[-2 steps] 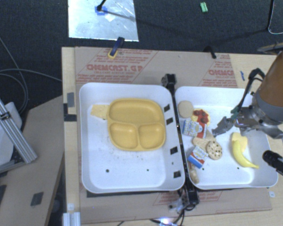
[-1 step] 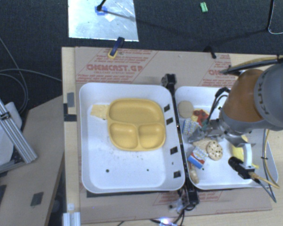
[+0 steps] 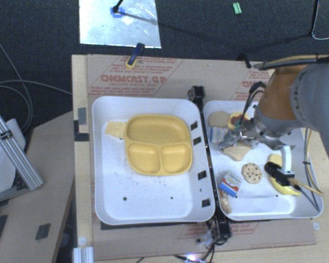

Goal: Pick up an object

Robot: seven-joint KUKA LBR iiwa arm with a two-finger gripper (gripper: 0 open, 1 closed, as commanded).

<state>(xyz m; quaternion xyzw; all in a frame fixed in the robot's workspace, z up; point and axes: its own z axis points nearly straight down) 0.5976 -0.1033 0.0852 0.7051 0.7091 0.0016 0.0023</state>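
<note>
My grey arm [image 3: 312, 100] hides much of the shallow white right bin [image 3: 263, 210]. My hand [image 3: 230, 140] hangs low there; whether it is open I cannot tell. Just below lies a tan wedge [image 3: 237, 153], below that a round speckled cookie [image 3: 252, 173].

White bins [image 3: 148, 210]: smooth, glossy plastic. Yellow divided tray [image 3: 156, 144]: smooth, semi-matt plastic. Surface [image 3: 153, 75]: matt brown printed cardboard. Floor [image 3: 33, 32]: dark, rough carpet. Square sheet [image 3: 119, 15]: shiny, foil-like. Arm [image 3: 304, 100]: smooth grey casing, orange band.
</note>
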